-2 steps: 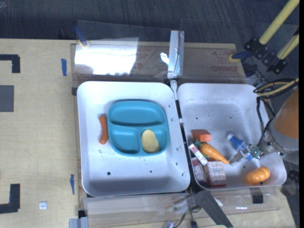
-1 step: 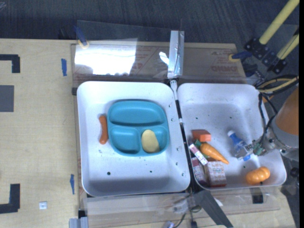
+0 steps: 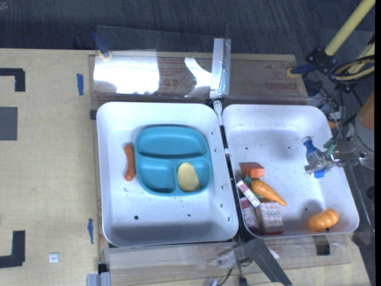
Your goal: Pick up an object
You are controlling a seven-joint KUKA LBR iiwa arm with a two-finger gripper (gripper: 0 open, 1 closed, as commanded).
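Wooden bench (image 3: 41, 177) with two white bins on it, dark carpet behind. Using the right bin (image 3: 280, 115) as the landmark: the gripper (image 3: 318, 159) sits over its right side, something blue at the tips, can't tell how wide it's set. Inside that bin there's a toy carrot (image 3: 268, 191) near the middle, small boxes (image 3: 259, 210) at its bottom-left, and an orange pumpkin (image 3: 323, 220) bottom-right. Left of it, a blue tray (image 3: 161, 151) holding a yellow potato (image 3: 188, 176).

You are looking at reddish print on the cardboard panel (image 3: 280, 79) standing at twelve o'clock behind the bins, too blurred to read. The small carton (image 3: 271, 217) at six o'clock is showing illegible print.
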